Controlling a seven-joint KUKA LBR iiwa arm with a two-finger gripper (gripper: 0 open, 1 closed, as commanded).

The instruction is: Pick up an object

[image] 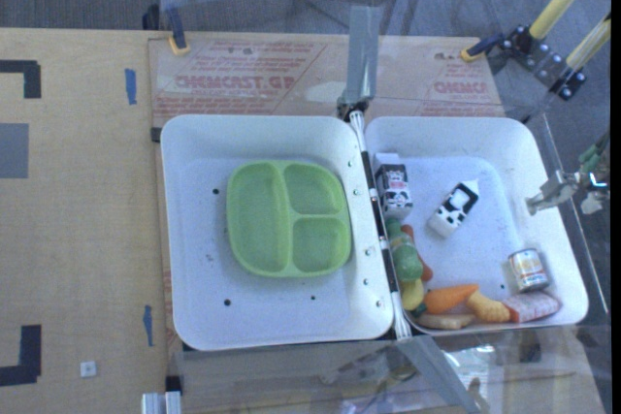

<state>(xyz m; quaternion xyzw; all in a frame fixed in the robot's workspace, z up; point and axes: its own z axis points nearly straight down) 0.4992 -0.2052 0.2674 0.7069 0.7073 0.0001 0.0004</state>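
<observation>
Cow-patterned carton lying tilted near the middle of the right bin, apart from everything else. A second, similar carton against that bin's left wall, with green toy vegetables just below it. Along the near edge, an orange carrot and, further right, a small tin can. In the left bin, a green divided plate. Gripper over the right bin's right rim, touching nothing; open or closed, cannot tell.
</observation>
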